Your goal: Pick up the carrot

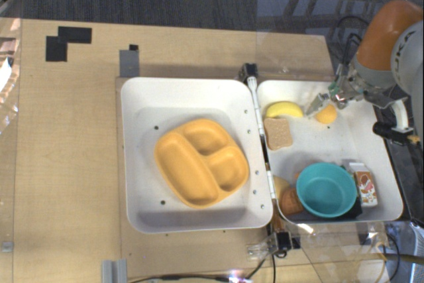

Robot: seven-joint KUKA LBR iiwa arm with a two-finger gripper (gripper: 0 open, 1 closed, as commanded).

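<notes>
A small orange-yellow piece [326, 116] lies at the back of the right bin [384, 162]; it is too small for me to tell whether it is the carrot. My gripper [328, 103] hangs right over its far edge, open, one finger [316, 103] to its left and the other to its upper right. Nothing is held between them. The grey arm with its orange band [387, 33] reaches in from the upper right.
In the right bin lie a yellow banana [283, 109], a slice of bread [279, 133], a teal bowl [326, 190], a small carton [366, 187] and a brown round item [290, 201]. The left bin [139, 142] holds a yellow divided plate [201, 161].
</notes>
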